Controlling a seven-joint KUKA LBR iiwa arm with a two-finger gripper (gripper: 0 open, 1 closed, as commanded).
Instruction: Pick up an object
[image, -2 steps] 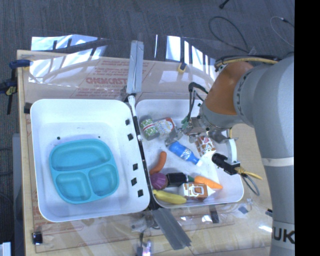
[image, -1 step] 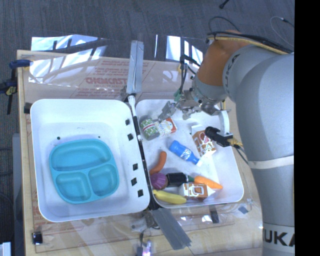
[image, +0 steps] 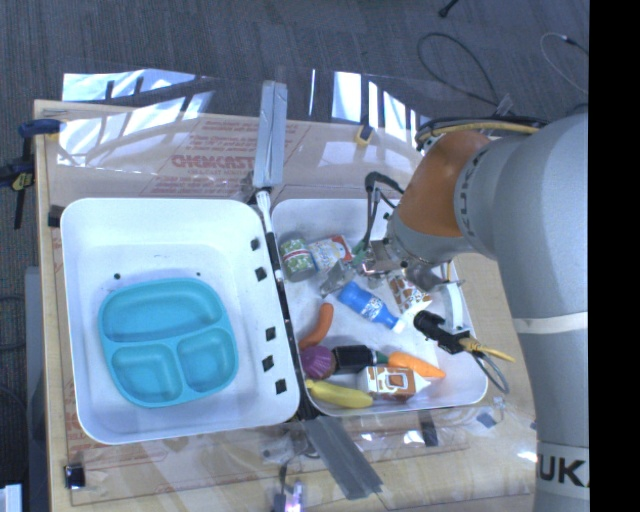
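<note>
My gripper (image: 365, 264) hangs low over the middle of the right bin (image: 330, 215), reaching in from the right. Just below it lies a blue bottle with a white cap (image: 366, 304), tilted on its side. Left of the gripper sits a green can (image: 296, 256), with a small silvery packet (image: 328, 252) between them. An orange sausage-shaped piece (image: 322, 322), a purple item (image: 317, 360), a black object (image: 352, 357), a carrot (image: 415, 365), a small brown-and-white carton (image: 388, 381) and a banana (image: 338, 395) lie along the bin's near side.
The left bin (image: 90, 230) holds a light blue divided tray (image: 167, 339). A row of black clips (image: 270, 305) runs along the wall between the bins. The grey arm (image: 530, 250) covers the right bin's right side.
</note>
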